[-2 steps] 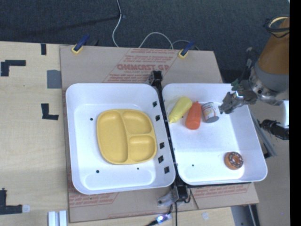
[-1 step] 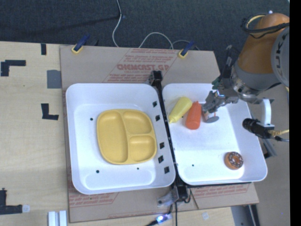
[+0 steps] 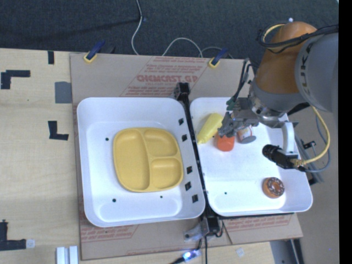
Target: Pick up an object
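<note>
My gripper (image 3: 233,127) hangs low over the upper left part of the right bin (image 3: 247,199). A small orange-red object (image 3: 224,143) lies just below and in front of it, partly covered by the gripper's dark body. Touching or nearly touching that object on the left is a yellow oblong object (image 3: 209,127), lying at a slant close to the bin's left wall. A brown sprinkled donut (image 3: 273,187) rests near the bin's lower right corner, well apart from the gripper.
The left bin (image 3: 91,120) holds a yellow divided plate (image 3: 147,158). A black divider with clips (image 3: 190,147) runs between the bins. The arm's grey body and yellow cable (image 3: 313,158) overhang the right bin's right side.
</note>
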You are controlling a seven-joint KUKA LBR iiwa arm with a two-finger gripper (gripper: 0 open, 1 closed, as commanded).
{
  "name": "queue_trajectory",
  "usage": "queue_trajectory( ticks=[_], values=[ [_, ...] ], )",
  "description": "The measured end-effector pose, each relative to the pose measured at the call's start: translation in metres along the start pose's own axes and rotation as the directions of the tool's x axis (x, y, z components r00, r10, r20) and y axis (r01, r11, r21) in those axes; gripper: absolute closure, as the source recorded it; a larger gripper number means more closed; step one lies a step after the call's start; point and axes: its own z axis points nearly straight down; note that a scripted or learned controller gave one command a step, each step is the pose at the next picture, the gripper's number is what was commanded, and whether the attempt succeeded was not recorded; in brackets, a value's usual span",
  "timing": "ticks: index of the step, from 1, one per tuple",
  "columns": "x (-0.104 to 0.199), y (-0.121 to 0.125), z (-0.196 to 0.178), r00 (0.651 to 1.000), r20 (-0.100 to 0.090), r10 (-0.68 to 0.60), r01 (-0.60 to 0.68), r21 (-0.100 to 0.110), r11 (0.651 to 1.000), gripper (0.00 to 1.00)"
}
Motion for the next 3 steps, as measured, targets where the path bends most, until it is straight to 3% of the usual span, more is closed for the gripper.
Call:
queue_trajectory(
  ticks=[1, 3],
  values=[
    [0.056, 0.002, -0.006, 1.0, -0.001, -0.002, 0.002, -0.002, 1.0, 1.0],
    [0.155, -0.017, 0.013, 1.0, 0.001, 0.0, 0.0, 0.001, 1.0, 1.0]
  ],
)
